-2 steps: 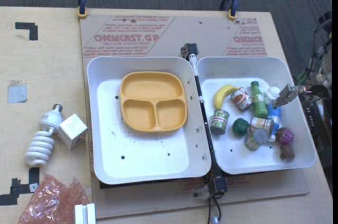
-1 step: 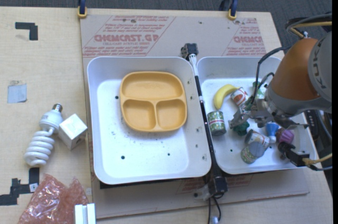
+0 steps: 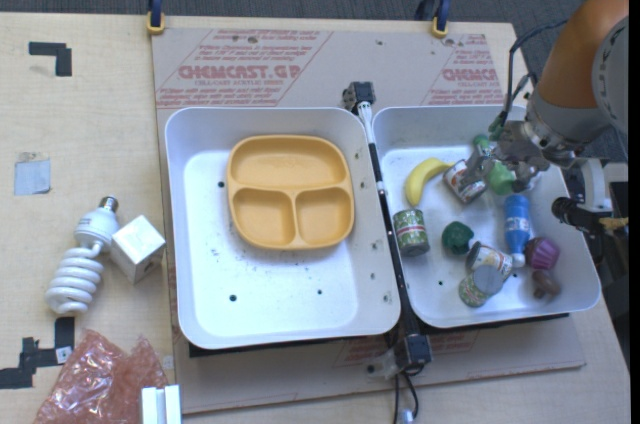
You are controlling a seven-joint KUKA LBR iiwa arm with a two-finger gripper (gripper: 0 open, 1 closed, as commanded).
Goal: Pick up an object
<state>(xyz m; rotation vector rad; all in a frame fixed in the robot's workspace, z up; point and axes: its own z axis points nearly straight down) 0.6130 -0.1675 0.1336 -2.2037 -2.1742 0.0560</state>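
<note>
Camera view is showing the gripper [image 3: 500, 162] hovering in the right bin [image 3: 580, 297]; its grip state cannot be told, a small can [image 3: 466, 180] lying tilted just left of it.

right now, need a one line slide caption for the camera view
KUKA arm's end effector low over the cluttered right bin, near a banana and can; yellow tray in the left bin.
</note>
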